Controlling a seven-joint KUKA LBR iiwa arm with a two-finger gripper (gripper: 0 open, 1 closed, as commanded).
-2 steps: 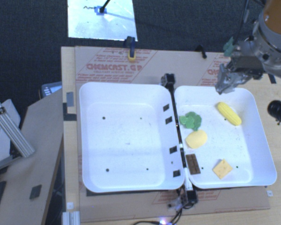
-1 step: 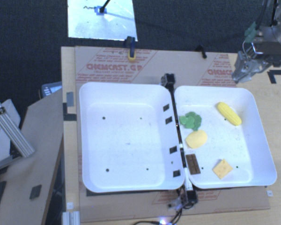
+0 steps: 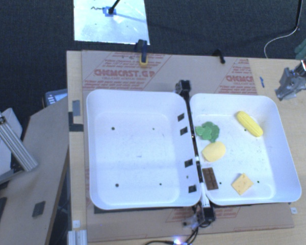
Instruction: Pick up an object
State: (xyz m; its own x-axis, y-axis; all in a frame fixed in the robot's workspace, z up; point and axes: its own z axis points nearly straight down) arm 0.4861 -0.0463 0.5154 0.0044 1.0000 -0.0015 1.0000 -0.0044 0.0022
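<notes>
Both bins, the left bin and the right bin, are plain white with small dark dots. In the right one lie a yellow corn cob, a green leafy piece, a pale yellow lump, a brown block and a yellow-orange cracker. The board beneath is tan with red lettering.
</notes>
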